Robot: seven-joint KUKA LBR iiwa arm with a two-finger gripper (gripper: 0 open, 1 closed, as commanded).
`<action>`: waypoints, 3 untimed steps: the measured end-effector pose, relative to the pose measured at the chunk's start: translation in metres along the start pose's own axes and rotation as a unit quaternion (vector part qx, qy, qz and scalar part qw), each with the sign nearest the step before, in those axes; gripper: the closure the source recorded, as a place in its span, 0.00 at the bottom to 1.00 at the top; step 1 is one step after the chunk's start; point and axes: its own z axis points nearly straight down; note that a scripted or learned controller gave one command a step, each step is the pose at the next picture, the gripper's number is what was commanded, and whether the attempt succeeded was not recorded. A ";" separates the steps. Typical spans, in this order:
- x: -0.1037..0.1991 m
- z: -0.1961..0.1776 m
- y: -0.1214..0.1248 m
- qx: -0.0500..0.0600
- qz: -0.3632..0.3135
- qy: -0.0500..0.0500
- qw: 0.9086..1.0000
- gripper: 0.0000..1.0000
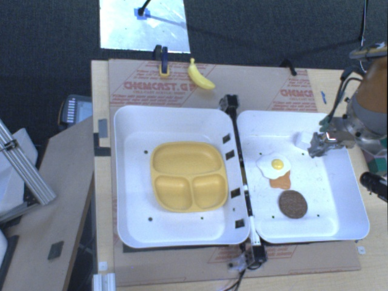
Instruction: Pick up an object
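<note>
The arm reached in from three o'clock, its hand [319,144] low over the right bin [345,180] near the upper right corner — whether the fingers were open or closed could not be told. A small white object [301,139] lay just beside the hand, at its nine o'clock. Toward seven o'clock from the hand sat a fried egg [274,165], an orange piece [280,180] touching it, and a brown patty [293,204]. The left bin [130,132] held a yellow divided tray [186,176] — a banana [199,76] lay on the counter [254,86] at twelve o'clock.
</note>
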 end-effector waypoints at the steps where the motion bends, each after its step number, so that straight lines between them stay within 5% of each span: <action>1: 0.058 0.011 0.015 0.002 -0.002 0.001 1.000 1.00; 3: 0.170 0.024 0.031 0.002 -0.003 0.002 1.000 1.00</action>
